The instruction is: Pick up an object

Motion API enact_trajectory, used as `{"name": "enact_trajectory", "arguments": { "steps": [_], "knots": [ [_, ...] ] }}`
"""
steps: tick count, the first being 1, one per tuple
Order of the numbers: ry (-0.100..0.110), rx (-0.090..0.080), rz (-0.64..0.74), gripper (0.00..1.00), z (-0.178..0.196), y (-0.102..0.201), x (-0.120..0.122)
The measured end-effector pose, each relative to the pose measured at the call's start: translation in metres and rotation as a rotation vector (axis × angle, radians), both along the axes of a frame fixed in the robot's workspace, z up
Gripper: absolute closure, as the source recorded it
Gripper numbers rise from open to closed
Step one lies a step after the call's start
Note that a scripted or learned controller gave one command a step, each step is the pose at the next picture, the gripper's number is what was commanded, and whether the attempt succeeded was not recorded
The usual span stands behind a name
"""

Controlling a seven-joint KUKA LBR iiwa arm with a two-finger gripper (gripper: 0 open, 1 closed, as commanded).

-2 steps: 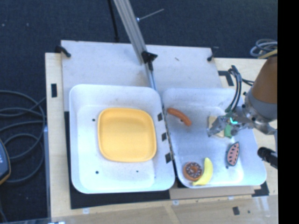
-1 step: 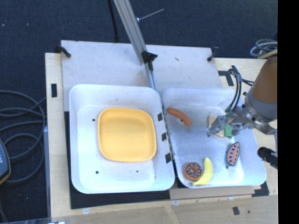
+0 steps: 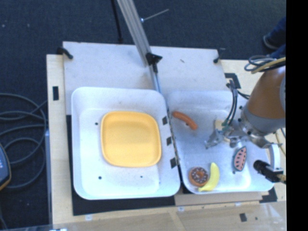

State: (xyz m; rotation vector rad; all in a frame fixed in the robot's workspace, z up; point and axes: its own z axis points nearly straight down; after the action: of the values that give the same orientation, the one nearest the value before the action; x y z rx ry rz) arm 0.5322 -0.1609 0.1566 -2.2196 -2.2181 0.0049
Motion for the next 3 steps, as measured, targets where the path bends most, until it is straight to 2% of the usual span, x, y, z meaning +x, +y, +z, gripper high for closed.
{"name": "enact_trajectory", "arguments": {
  "steps": [1, 2, 3],
  "knots": [
    [-0.001, 0.000, 0.000, 0.00, -0.052, 0.000, -0.001],
    [-0.007, 0.000, -0.001, 1.00, -0.039, -0.001, 0.000],
    [-0.011, -0.002, 0.001, 1.00, 0.023, -0.004, 0.001]
  ]
}}
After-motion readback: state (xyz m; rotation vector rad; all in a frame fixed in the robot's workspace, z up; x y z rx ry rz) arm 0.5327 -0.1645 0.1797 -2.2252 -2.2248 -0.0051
